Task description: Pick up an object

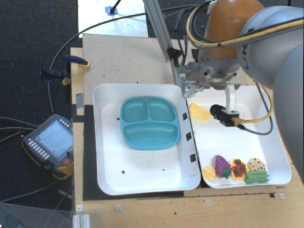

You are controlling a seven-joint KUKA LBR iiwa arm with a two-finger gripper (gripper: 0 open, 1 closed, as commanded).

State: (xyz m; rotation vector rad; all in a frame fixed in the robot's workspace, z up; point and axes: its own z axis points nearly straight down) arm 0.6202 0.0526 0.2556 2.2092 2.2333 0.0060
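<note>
While the end effector (189, 90) hangs over the back corner of the right bin (251, 144), close to the wall it shares with the left bin (110, 167), I cannot tell whether it is open or closed. Just in front of it, on the bin's white floor, lies a yellow toy piece (200, 112), flat with rounded edges. I judge it light, smooth and probably plastic or rubber, a little slippery but not fragile. Because it sits so low, I would come straight down and pinch it across its narrower width.

Well apart from the end effector, along the front wall of the same bin, runs a row of toy foods: a small yellow lump (209, 173), a knobbly purple bunch of grapes (221, 165), a round red and yellow piece (238, 168), a pale speckled cookie (256, 164) and a ridged green bundle (257, 176). Across the shared wall from the end effector, a glossy teal plate (150, 137) with three compartments looks stiff, its raised rim the only hold.
</note>
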